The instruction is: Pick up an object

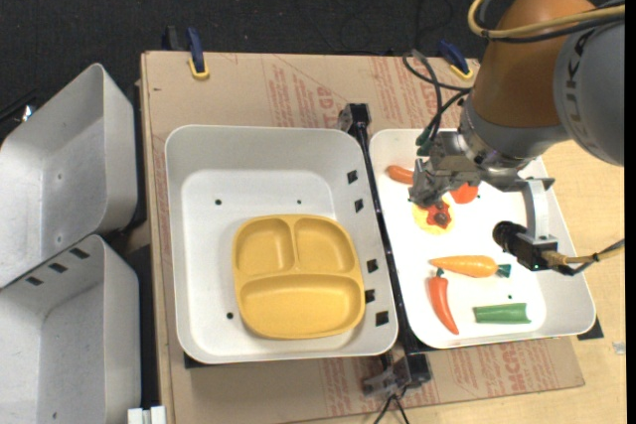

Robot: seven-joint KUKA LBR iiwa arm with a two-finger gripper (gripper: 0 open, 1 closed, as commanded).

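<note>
I am the grey arm with an orange band, reaching in from three o'clock, and my two-finger gripper (pixel 437 202) hangs low over the right-hand shallow white bin (pixel 566 313). Nothing is lifted yet, as far as I can judge; the pick remains to be done. Directly beneath my fingertips lies a small red toy piece (pixel 437 214) resting on a flat yellow plastic shape (pixel 433 221), toward the bin's ten o'clock corner. Whether my jaws are spread or pinching it, I cannot tell. Toward six o'clock lie an orange plastic carrot (pixel 465 265), a red plastic chilli pepper (pixel 442 302) and a green plastic stick (pixel 501 314). The left-hand white bin (pixel 199 213) holds a yellow divided plastic plate (pixel 297 275).
</note>
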